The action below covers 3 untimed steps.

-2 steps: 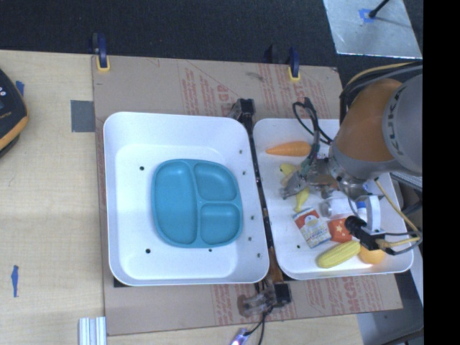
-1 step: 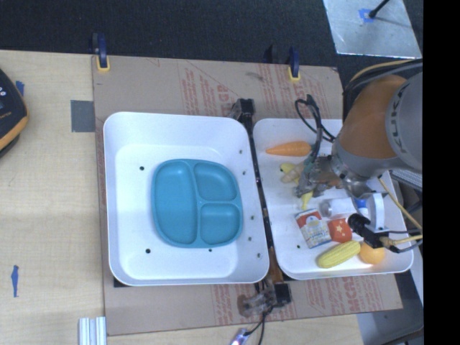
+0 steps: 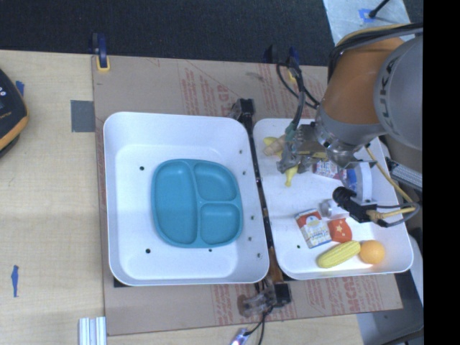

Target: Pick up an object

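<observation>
On your left, the left bin is holding just a blue plate with three compartments, lying flat in the middle, well apart from the arm. Moving right, the right bin is carrying the pickable things: a small yellowish piece at the far left corner, a red-and-white carton touching a red piece, and along the near edge a corn cob lying just beside an orange. The gripper is hanging low over the far left part of that bin, near the yellowish piece, with something yellow showing at its tip; whether it is gripping anything I cannot tell. You are watching the reach-and-grasp step, I judge, with nothing clearly lifted yet. Next, you are looking for a firm close on one item and a straight lift clear of the bin wall
</observation>
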Each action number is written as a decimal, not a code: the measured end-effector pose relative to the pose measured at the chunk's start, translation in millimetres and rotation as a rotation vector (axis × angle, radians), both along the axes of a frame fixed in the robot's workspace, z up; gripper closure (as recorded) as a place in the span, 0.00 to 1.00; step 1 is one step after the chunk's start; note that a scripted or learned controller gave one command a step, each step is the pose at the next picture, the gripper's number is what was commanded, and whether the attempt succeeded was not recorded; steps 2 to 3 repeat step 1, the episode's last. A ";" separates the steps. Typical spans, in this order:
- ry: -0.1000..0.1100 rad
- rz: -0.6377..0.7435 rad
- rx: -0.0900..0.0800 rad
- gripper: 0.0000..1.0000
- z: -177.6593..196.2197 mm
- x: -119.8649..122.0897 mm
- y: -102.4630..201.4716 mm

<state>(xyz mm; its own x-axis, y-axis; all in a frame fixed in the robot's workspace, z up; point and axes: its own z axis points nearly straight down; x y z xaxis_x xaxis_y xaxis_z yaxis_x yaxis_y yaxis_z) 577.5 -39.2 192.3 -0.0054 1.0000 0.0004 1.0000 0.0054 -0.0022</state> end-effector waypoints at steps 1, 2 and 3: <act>0.003 0.000 -0.001 1.00 11.4 -10.0 30.2; 0.003 0.000 -0.001 1.00 11.4 -10.0 30.2; 0.003 0.000 -0.001 1.00 11.4 -10.0 30.2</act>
